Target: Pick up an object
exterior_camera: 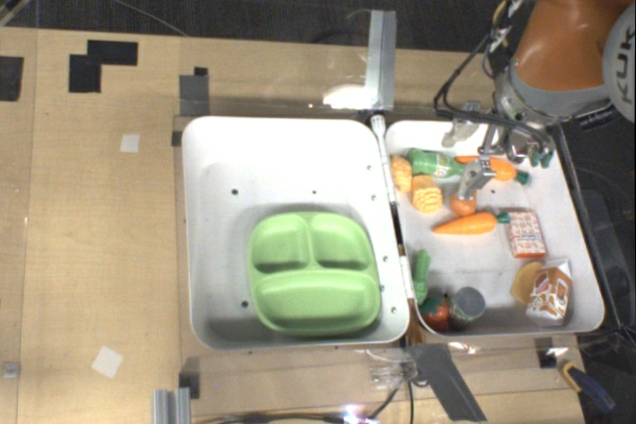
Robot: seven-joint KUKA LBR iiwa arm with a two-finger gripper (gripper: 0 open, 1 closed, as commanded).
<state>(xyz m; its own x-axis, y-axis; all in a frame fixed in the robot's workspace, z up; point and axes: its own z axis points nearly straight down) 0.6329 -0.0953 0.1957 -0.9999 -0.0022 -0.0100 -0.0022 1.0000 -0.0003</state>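
The grey arm's two-finger gripper [479, 176] is hanging low over the right white bin [586, 298], just above a small orange-red toy [463, 206] and a long orange plastic carrot [464, 224]. Whether it is gripping anything I cannot tell. A green divided plastic tray [313, 273] is lying in the left white bin [214, 213].

A two-finger metal gripper [478, 176] below a grey and orange arm [561, 50] was seen over the far part of the right shallow white bin [586, 258]. Just below its fingertips a long orange plastic carrot [464, 224] was laid, with a small round orange-red toy [464, 207] between them. To its left, yellow plastic corn cobs [425, 195] and a green bottle-shaped toy [434, 163] were placed. Farther left, a green divided plastic tray [313, 273] was set in the left white bin [229, 164].
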